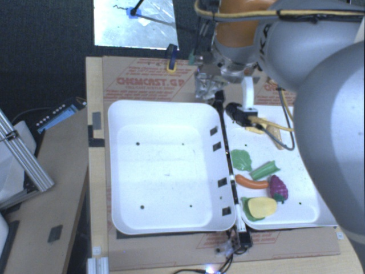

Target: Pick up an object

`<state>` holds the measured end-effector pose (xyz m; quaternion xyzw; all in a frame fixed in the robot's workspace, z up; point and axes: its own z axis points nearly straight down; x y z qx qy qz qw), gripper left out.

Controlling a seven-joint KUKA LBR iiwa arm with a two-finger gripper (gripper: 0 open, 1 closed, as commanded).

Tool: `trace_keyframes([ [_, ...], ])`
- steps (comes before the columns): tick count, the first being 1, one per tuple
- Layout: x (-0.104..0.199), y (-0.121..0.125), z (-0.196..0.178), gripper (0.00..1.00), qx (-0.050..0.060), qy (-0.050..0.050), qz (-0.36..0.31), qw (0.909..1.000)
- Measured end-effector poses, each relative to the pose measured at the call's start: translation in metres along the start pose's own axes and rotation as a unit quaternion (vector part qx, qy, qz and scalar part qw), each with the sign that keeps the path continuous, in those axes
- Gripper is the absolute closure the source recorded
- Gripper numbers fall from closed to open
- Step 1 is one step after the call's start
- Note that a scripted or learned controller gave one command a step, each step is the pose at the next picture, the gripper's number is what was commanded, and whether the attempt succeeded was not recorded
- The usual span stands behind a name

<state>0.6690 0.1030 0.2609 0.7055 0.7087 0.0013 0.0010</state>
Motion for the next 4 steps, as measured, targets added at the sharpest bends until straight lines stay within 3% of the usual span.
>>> trace_keyframes([
  [1, 0.053, -0.002, 0.071, 1.0, 0.004, 0.0, -0.002, 1.0],
  [2, -0.019, -0.001, 0.053, 1.0, 0.0, -0.001, 0.004, 1.0],
  [3, -0.008, 0.001, 0.005, 1.0, -0.002, 0.001, 0.0, 1.0],
  [4, 0.042, -0.002, 0.067, 1.0, 0.003, 0.001, -0.002, 1.0],
])
